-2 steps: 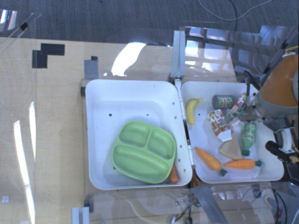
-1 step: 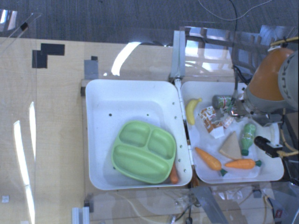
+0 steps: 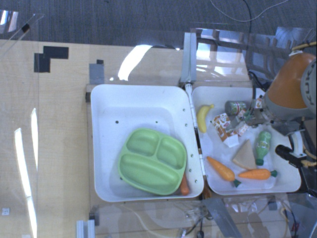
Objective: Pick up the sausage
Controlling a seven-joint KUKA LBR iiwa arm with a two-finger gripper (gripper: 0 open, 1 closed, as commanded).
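Note:
The sausage (image 3: 184,185) is a small reddish-brown piece in the left bin (image 3: 106,133). It lies at the bin's near right corner, partly tucked under the edge of the green divided plate (image 3: 152,161). My gripper (image 3: 251,116) is over the right bin (image 3: 287,185), at its far side, close to a tin can (image 3: 236,107) and a snack packet (image 3: 226,128). That puts it well to the right of the sausage and farther back. The arm's orange band (image 3: 292,83) rises at the right edge.
The right bin also holds a banana (image 3: 204,117), a green bottle (image 3: 262,146), a tan wedge (image 3: 244,155) and two carrots (image 3: 221,168) (image 3: 255,174). A raised divider (image 3: 194,133) separates the two bins.

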